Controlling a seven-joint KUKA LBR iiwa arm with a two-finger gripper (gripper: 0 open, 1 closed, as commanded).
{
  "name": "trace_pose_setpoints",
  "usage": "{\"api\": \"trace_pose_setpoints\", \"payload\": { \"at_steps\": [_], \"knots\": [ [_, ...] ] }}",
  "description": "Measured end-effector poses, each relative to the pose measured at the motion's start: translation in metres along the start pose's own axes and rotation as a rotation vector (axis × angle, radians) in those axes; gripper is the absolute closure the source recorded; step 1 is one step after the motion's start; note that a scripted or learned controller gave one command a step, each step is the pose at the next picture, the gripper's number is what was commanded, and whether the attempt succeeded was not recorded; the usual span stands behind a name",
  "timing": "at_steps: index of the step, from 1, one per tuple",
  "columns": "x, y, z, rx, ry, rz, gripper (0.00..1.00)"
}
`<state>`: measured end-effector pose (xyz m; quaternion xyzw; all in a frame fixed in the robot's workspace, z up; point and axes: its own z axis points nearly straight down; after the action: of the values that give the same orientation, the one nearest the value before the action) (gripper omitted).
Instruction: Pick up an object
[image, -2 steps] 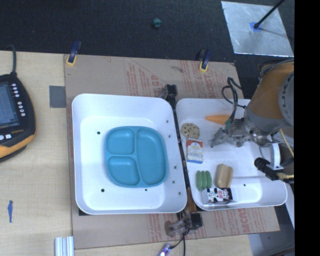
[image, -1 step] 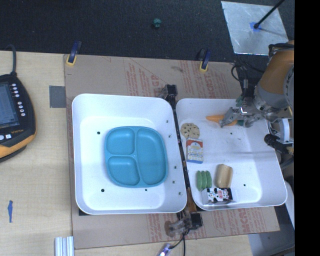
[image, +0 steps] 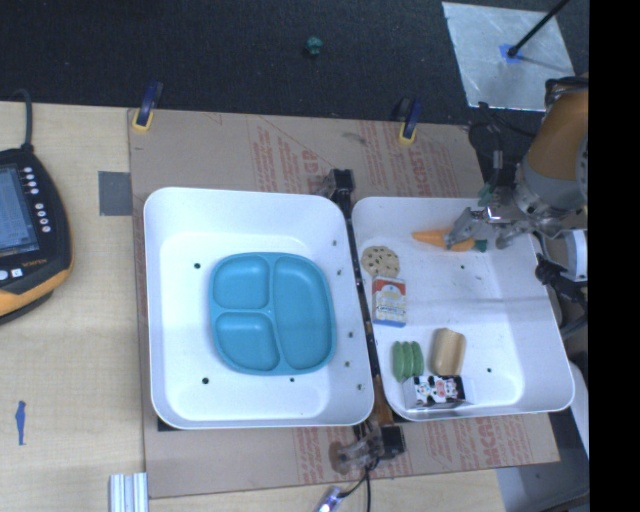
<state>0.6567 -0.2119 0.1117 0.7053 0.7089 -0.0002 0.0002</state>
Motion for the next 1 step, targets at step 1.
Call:
{"api": "trace_pose_setpoints", "payload": {
  "at_steps": [1],
  "knots": [
    [0.0643, -0.0404, -0.0958, 0.001, 0.002, 0.001, 0.0]
  ]
}}
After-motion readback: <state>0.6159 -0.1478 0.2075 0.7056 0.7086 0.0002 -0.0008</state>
